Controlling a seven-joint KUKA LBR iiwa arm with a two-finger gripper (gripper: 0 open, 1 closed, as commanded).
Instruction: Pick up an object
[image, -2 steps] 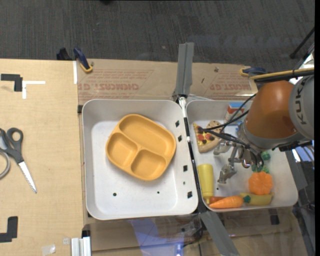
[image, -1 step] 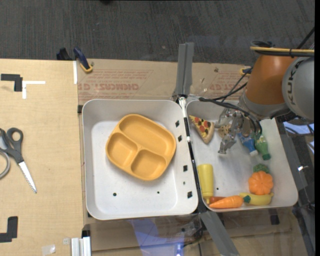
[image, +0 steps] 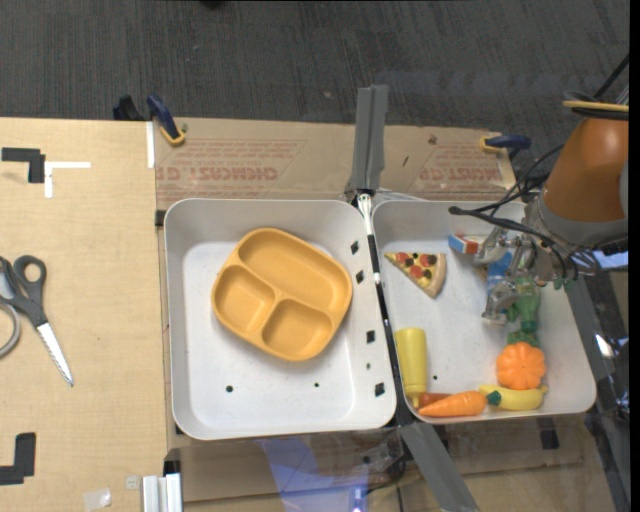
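Hovering over right white bin (image: 580, 392), metal two-finger gripper (image: 500, 300) sat just beside green leafy plastic toy (image: 524, 308), above orange toy pumpkin (image: 521, 366). Finger state: could not tell. Green toy likely light, stiff, slick, knobbly; best pinched across narrow middle.

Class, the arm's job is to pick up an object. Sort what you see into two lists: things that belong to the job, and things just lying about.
Part of the job:
gripper
right bin
pizza slice
yellow bottle
carrot
banana
orange pumpkin
green toy

Just lying about:
yellow divided plate, in the left bin
scissors
blue clamps
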